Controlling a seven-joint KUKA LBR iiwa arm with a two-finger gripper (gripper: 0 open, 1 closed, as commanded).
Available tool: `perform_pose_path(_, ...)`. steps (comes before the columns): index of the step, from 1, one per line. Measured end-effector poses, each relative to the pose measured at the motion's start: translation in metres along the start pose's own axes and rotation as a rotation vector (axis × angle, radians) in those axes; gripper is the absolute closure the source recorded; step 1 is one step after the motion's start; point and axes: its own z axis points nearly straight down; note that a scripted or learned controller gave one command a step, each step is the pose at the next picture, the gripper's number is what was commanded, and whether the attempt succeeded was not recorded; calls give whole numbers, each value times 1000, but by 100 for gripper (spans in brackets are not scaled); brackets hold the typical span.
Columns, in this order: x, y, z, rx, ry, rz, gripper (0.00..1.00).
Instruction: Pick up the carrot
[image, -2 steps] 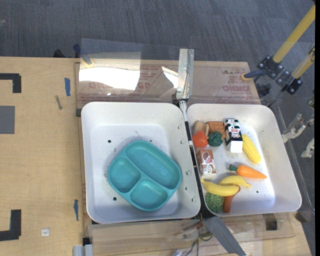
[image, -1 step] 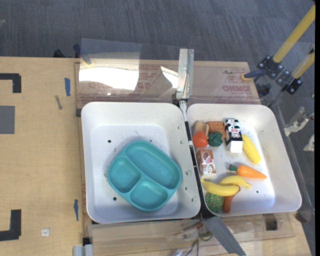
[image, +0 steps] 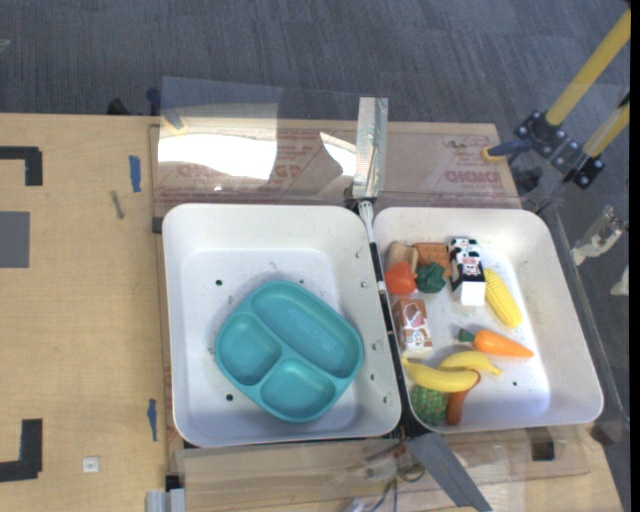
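Observation:
The carrot (image: 497, 344) is orange with a green tuft at its left end. It lies flat in the right bin (image: 566, 330), just right of centre, pointing right. A yellow banana (image: 446, 375) lies right below it, and the banana's tip nearly touches the carrot's underside. An ear of corn (image: 502, 298) lies just above the carrot.
Several other toy foods crowd the right bin's left side: a red tomato (image: 401, 279), a green piece (image: 431, 277), a black-and-white carton (image: 465, 268), a wrapped packet (image: 413, 325). The left bin (image: 200, 240) holds a teal divided plate (image: 288, 347). Bare floor lies right of the carrot.

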Motion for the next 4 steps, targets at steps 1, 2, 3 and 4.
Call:
perform_pose_path(1, -2, -2, -12, 7, -6, 3, 100)
perform_pose_path(2, -3, -3, -24, 15, -13, 7, 100)
perform_pose_path(3, -5, -5, -35, 22, -19, 11, 100)
perform_pose_path(4, -34, -33, -78, -11, 7, -348, 100)
